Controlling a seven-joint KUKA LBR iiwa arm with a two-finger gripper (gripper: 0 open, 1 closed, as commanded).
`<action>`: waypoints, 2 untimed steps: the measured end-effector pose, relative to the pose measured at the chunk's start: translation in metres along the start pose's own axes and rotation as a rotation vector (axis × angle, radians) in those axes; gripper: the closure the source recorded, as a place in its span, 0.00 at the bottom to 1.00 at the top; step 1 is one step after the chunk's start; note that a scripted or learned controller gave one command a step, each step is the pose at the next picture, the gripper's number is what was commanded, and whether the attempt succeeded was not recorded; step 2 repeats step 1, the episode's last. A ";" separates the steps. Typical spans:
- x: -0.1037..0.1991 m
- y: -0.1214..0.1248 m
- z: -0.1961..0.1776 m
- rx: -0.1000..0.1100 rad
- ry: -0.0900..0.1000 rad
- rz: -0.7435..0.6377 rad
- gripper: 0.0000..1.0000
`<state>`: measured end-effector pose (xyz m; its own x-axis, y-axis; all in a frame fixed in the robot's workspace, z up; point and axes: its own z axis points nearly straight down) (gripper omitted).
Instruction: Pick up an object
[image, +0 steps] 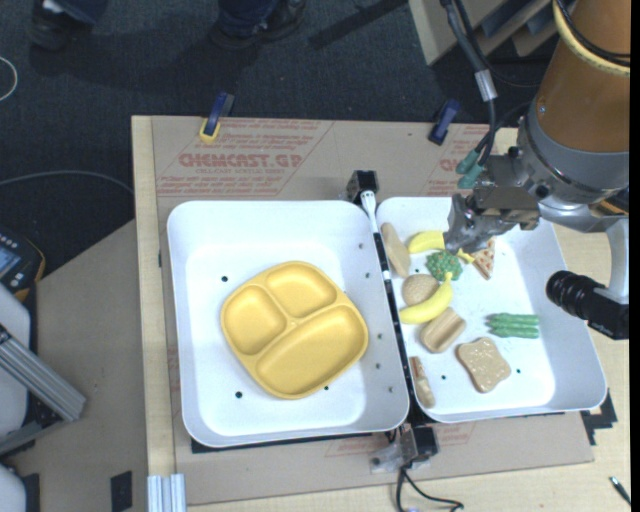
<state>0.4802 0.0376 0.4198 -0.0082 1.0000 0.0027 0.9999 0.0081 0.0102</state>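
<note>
The robot's gripper (463, 243) hangs low over the broccoli (442, 265) among toy food in the right bin (560, 395), its grasp impossible to tell from here, nothing visibly lifted and the pick apparently undone.

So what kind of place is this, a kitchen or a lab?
Most likely a robotics lab, not a kitchen. A robot arm's gripper hangs over a white bin of toy food; a yellow divided plate sits in the other bin, both on a clamped board with cables.
</note>
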 end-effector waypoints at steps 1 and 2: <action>-0.004 0.000 -0.007 0.005 -0.003 0.007 1.00; -0.004 0.000 -0.007 0.005 -0.003 0.007 1.00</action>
